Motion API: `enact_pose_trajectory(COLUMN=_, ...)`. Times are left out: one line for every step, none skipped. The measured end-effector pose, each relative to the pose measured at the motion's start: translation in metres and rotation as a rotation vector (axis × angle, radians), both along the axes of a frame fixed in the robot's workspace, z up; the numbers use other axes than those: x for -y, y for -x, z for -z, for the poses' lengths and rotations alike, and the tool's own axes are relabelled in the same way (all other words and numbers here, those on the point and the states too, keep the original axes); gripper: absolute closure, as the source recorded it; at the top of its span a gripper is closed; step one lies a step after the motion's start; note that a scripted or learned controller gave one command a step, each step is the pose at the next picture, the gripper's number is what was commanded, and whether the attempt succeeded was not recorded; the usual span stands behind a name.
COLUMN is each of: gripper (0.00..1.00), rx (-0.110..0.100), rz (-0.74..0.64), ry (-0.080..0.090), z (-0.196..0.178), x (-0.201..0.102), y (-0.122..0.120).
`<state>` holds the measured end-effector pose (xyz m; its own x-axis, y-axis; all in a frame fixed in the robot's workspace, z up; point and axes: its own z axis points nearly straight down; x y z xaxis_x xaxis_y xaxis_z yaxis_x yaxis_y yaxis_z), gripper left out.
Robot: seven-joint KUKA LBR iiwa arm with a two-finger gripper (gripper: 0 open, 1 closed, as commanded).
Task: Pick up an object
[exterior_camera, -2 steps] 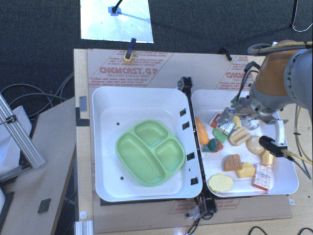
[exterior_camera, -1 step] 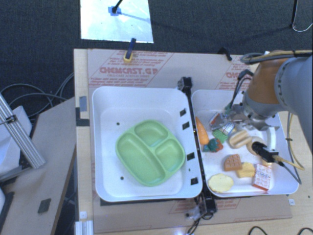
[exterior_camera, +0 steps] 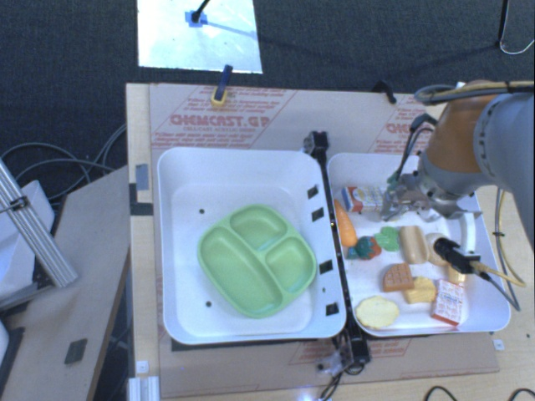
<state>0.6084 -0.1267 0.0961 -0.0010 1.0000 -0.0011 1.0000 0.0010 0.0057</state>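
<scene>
Toy food pieces lie scattered in the right bin, all of them near or just below the gripper, which hangs low over the bin's upper middle at the end of the grey arm reaching in from the right. Whether its fingers are spread or closed cannot be told, and nothing can be seen held between them. Just left of the fingers lies a small white and orange carton, and further left an orange carrot rests along the bin's left wall. Below the fingers sit a green leafy piece, a tan bread roll and a red and green piece. Lower still are a brown cracker, a yellow cheese block, a pale round slice and a red and white packet. The left bin holds a green divided plate, well apart from the fingers.
</scene>
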Motion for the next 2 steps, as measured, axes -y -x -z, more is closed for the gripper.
enact_pose_trajectory(gripper=1.00, rx=-0.001, rz=-0.003, ry=0.000, z=-0.043, x=0.001, y=-0.003)
enact_pose_trajectory(gripper=1.00, rx=0.002, rz=-0.003, ry=0.000, z=-0.108, x=0.001, y=-0.002)
